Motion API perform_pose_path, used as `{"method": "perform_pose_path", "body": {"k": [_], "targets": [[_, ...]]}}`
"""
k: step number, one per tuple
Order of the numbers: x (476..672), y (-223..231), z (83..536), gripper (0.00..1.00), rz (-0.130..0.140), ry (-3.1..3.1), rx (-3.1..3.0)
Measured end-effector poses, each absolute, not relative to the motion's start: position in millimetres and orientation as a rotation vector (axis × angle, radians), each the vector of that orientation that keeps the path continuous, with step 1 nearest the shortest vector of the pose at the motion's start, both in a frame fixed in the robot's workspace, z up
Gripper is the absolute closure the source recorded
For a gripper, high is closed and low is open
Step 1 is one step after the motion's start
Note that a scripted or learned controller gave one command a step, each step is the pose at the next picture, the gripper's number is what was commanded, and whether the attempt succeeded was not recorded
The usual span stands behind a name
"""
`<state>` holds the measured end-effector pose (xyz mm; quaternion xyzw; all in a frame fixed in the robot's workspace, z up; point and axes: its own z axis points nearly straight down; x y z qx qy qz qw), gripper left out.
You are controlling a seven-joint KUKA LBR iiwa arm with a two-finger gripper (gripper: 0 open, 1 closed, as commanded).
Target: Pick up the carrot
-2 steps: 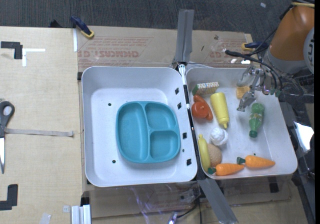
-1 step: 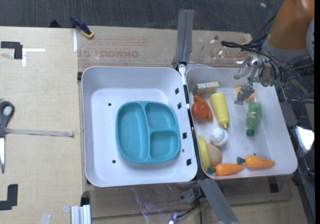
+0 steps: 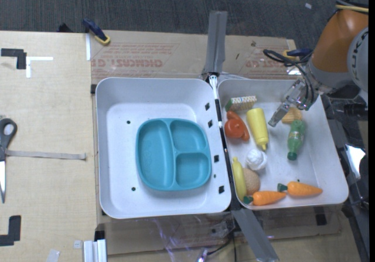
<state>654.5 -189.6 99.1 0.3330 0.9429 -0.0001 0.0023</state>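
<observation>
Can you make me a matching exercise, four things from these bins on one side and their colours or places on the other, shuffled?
Things:
1. divided plate
2. bottle
3. carrot
4. gripper

Descriptions:
A. orange, near the right bin's front edge
B. green, lying in the right bin
C. at the back of the right bin, above the toys
D. teal, in the middle of the left bin

Pairs: 1-D, 2-B, 3-A, 4-C

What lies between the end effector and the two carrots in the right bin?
In the camera view, the green bottle lies between the end effector and the carrots; below it, bare bin floor.
</observation>
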Motion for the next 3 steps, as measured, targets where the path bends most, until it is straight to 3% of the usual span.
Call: {"method": "perform_pose_path", "body": {"k": [1,2,3], "targets": [[638.3,-212.4,231.2,0.0,-0.001,2.943,1.081],[643.5,-214.6,108.2,0.0,-0.001,2.805,1.408],[645.3,-214.7,120.0,1.0,-0.002,2.801,1.4]]}}
